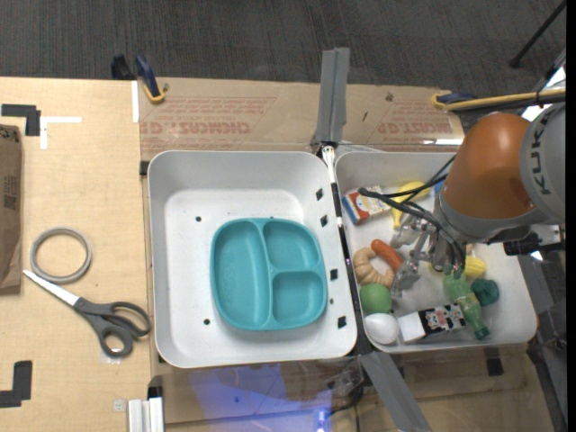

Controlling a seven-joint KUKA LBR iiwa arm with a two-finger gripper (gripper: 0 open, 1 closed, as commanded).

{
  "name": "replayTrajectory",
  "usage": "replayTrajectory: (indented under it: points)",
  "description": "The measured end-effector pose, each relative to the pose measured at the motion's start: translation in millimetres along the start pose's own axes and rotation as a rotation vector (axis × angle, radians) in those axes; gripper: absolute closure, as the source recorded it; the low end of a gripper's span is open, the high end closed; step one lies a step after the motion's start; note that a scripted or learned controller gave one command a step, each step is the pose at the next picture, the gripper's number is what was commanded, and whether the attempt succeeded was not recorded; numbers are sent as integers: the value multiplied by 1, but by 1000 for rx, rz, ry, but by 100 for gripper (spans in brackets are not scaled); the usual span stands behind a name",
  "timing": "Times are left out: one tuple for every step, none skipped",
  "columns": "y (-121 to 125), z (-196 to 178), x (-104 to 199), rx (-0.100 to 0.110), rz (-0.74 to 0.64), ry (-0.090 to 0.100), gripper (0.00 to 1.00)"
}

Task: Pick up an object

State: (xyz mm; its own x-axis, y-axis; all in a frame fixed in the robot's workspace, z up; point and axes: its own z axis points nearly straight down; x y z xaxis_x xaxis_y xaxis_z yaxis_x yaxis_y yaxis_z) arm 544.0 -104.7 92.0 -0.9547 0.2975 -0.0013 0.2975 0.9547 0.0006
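**Orange toy lies just left of the gripper in the right bin**

Orange toy [385, 253], carrot-like and slanted, lies in the right bin [504, 335], resting on the upper edge of a tan ring-shaped toy [369, 265]. The gripper [421, 257] hangs just to the toy's right, its metal fingers pointing down into the clutter; nothing shows between them, and whether they stand apart or together cannot be told from this angle.

Taking that orange toy as the landmark: above it sits a small white and red carton [363, 204], with a yellow piece [407, 192] beyond. Below it lie a green ball [375, 296] and a white egg [382, 328]. Lower right of it is a black-and-white box [439, 320], and farther right a green bottle-like toy [470, 306].

Left of the orange toy, past the divider, the left bin [180, 241] holds a teal sectioned plate [268, 273], lying flat.
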Motion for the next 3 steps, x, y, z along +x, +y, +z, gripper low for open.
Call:
replayTrajectory:
  points:
    - [17, 0, -17, 0, 2, -2, 0]
    - [17, -10, -18, 0, 0, -4, 100]
    - [20, -178, -30, 0, 138, -4, 100]
